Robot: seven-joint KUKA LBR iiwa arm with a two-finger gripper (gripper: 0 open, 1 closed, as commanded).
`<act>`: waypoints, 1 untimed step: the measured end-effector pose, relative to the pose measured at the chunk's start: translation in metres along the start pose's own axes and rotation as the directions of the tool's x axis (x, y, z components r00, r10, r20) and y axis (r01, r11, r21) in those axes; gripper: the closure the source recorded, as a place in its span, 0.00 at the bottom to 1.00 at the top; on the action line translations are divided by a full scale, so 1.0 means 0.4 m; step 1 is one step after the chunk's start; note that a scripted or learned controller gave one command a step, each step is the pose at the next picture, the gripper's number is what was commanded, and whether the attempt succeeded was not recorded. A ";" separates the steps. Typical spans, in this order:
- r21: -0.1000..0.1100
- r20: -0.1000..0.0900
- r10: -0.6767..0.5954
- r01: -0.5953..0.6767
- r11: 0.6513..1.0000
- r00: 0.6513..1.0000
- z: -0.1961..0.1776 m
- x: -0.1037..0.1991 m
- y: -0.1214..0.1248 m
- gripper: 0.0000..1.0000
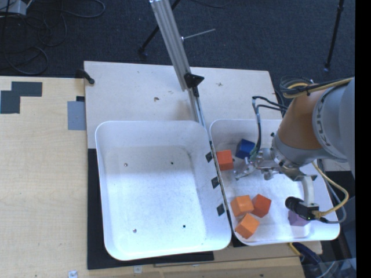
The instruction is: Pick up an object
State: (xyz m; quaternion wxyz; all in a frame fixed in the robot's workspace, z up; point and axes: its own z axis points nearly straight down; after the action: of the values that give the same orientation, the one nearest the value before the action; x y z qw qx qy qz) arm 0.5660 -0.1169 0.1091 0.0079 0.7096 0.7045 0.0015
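The counter [133,91] carries the two bins. The left bin [102,172] is just beside the right bin [277,219], and every loose thing I could take lies in the right bin. My arm [316,123] comes in over that bin's outer side, so my jaws hang above the middle of its floor, turned toward the wall it shares with the left bin. From this slant I cannot tell whether my jaws are open or closed, and I see nothing between them. The red-orange cube [224,158] sits against that shared wall, just beyond my jaws and the closest thing to them. I judge it to be the one to go for. It is blocky and has no long axis, so the approach depends on the short sideways gap toward that wall, and on the wall leaving little room on the cube's far side. The blue cube [244,148] sits just behind it, toward the bin's far wall and near my jaws. Three orange cubes [242,204] cluster by the bin's near edge. A small purple block [298,219] lies in the near outer corner.
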 end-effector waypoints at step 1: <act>0.012 -0.008 -0.009 0.009 1.000 1.000 0.048 0.001 0.130 0.00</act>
State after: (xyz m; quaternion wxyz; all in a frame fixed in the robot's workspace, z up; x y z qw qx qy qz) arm 0.6184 -0.1170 0.0905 0.0006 0.7063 0.7079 0.0001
